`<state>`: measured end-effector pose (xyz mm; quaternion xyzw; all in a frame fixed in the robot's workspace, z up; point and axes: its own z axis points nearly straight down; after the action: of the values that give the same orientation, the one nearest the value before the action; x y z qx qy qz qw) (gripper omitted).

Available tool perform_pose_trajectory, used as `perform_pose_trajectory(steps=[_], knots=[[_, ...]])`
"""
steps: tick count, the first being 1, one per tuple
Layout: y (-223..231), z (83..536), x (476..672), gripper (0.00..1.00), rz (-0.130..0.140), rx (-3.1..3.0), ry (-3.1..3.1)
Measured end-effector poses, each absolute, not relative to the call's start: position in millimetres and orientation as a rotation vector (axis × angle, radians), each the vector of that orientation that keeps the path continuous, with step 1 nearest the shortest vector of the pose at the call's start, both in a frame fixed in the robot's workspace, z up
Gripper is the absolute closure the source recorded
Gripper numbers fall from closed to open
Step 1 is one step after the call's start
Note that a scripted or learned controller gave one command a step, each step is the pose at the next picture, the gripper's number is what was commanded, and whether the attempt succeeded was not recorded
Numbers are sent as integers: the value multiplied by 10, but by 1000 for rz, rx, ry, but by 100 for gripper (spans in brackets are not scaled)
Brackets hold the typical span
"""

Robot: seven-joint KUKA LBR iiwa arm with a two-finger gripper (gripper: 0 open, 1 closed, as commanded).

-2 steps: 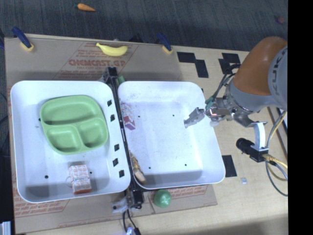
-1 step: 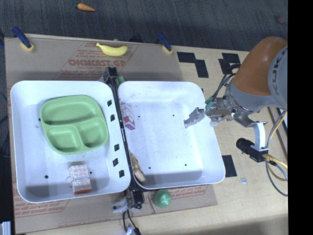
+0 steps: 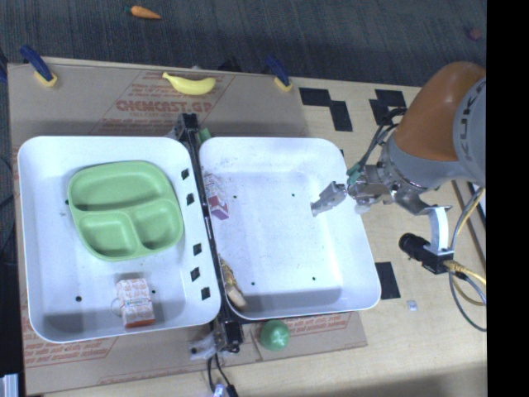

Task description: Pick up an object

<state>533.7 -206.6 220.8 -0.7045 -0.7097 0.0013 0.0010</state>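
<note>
My gripper [image 3: 329,198] hangs over the right side of the right bin [image 3: 281,300], close to its right wall, with bare bin floor under it. A small pink and white packet [image 3: 216,197] leans against that bin's left wall. A thin tan object [image 3: 231,289] lies in the bin's lower left corner. In the left bin [image 3: 37,222] a green divided tray [image 3: 126,208] lies flat, and a small red and white carton [image 3: 134,300] sits below it. All of these are well away from the gripper.
A yellow banana [image 3: 190,82] lies on the cardboard behind the bins. A green ball [image 3: 274,334] rests in front of the right bin. Blue clamps [image 3: 278,71] hold the cardboard's far edge. Cables [image 3: 463,279] trail at the right.
</note>
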Motion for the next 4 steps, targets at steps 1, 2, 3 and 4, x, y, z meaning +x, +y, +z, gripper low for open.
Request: perform_pose_trajectory(steps=[1,2,3,4], knots=[[-2066,2208,5337,0,4,-2212,-2228],[-2102,2180,6371,0,0,-2215,-2226],[-2107,915,5739,0,3,-2213,-2225],[-2117,1610,5528,0,0,-2218,-2224]])
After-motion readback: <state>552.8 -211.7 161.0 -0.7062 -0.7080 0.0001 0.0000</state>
